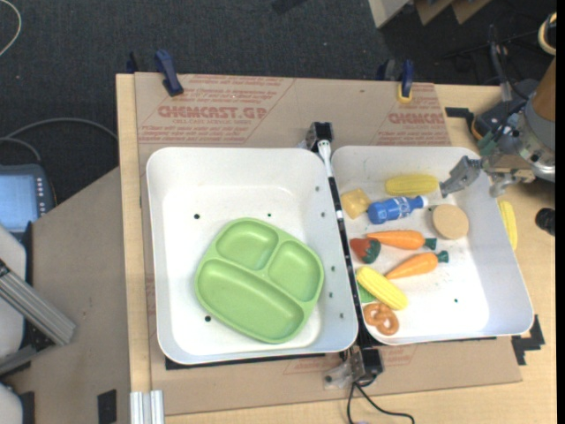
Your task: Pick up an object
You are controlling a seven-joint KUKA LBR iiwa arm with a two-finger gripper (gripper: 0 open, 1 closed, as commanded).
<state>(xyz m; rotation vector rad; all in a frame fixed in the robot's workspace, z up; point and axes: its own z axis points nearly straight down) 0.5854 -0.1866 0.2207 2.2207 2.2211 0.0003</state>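
You have a crowded right bin (494,312), and that is your main risk: the toys lie close together, so fingers coming down on one piece may strike or nudge a neighbour and close on nothing, or pinch two at once. The rounded pieces look slick and could roll out of a pinch. A descent near the bin's far right wall could also catch the rim.

The gripper (470,171) hangs over the far right corner of the right bin, empty; you cannot tell from this view whether it is open or closed.

Nearest it, just to its left, lies the yellow corn (411,184) along the far side. The tan disc (450,222) sits just near of the gripper. The blue bottle (395,208) lies left of the disc. The two carrots (402,239), a second corn cob (381,287) and the pretzel (380,318) lie well apart from it, toward the near left.

The green divided plate (259,277) sits in the left bin (177,184), across the divide.
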